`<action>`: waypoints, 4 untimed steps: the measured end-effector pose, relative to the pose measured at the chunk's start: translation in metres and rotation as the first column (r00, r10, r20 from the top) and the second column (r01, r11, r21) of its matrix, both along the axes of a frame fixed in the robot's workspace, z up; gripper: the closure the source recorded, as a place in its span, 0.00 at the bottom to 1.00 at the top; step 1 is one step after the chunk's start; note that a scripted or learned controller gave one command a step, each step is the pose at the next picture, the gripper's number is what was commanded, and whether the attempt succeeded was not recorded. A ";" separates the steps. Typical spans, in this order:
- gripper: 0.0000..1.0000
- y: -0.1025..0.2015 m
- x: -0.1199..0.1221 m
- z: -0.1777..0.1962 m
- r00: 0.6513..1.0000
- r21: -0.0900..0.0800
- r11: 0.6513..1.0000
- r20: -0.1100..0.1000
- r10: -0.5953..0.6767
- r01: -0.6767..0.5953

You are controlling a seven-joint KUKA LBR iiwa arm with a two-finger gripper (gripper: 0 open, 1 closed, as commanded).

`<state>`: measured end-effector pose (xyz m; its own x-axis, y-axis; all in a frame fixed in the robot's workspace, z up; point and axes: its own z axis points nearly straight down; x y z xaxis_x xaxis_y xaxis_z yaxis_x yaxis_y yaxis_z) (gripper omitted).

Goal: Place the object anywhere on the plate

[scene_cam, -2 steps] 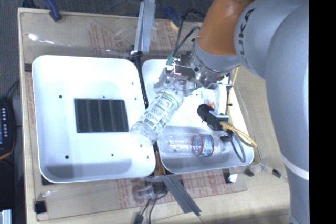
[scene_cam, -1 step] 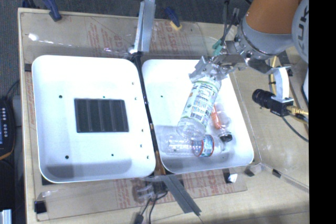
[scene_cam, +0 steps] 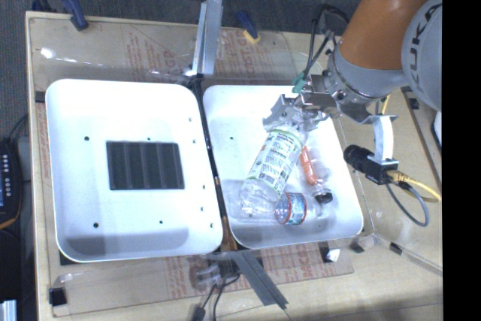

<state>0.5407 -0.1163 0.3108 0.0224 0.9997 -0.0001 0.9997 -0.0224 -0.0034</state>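
Two bins: plate (scene_cam: 145, 165) left of bottle (scene_cam: 272, 165). End effector (scene_cam: 294, 110) at bottle's top for pickup; grip state unclear.

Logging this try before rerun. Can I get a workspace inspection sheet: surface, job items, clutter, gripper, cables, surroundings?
Surface: wooden bench bearing two white bins, left bin, right bin.
Job's things: dark ribbed plate in left bin; clear plastic bottle lying tilted in right bin.
Clutter: orange item, small can, small dark piece, all in right bin.
Gripper: gripper over bottle's upper end; grip unclear.
Cables: yellow cable right of bin; green wire at wrist.
Surroundings: blue clamps on bench's far edge.
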 end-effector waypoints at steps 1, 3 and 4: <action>1.00 0.047 -0.014 -0.012 0.993 0.001 0.993 -0.001 0.116 -0.116; 1.00 0.130 -0.012 -0.010 0.993 -0.001 0.993 0.000 0.119 -0.119; 1.00 0.153 -0.018 0.106 0.968 -0.001 0.968 0.005 0.250 -0.250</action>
